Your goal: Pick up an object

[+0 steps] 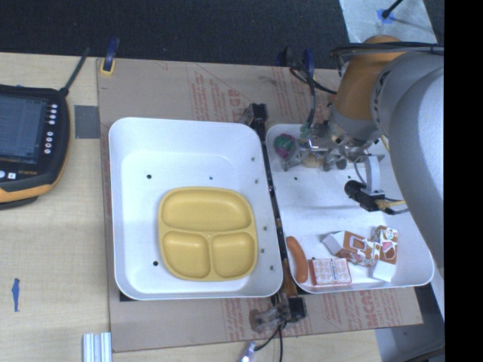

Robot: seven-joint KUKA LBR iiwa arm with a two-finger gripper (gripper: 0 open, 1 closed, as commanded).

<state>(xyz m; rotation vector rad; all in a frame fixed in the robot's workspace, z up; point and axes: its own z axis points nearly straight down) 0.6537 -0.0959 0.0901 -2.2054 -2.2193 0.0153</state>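
Observation:
My gripper (315,155) hangs low over the far end of the right bin (423,281), below the grey arm with its orange band. Just left of it, in the bin's far left corner, lies a small green and purple object (284,145), close to the gripper; whether they touch I cannot tell. At the near end of the same bin lie a brown sausage (296,259), a red and white box (330,271), a brown and white packet (371,247) and a small white piece (332,242).
The left bin (132,202) holds a yellow plate (207,232) with three compartments. A handheld control pendant (26,142) lies on the bench at the far left. A clamp (256,114) sits between the bins at the far edge.

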